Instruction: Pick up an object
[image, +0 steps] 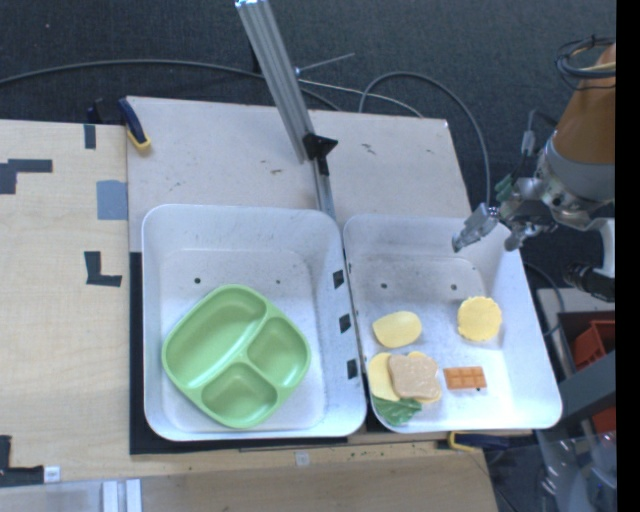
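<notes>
Two white bins (150, 300); one green divided plate (236, 354); five food pieces; round yellow piece (479, 319) lies below the jaws (490, 228), apart; jaws released, grasping nothing

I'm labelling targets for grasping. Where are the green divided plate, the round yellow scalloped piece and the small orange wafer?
green divided plate (236, 355): camera view, the ridge where its compartments meet.
round yellow scalloped piece (479, 318): camera view, middle of its top face.
small orange wafer (464, 378): camera view, centre of its top.
</notes>
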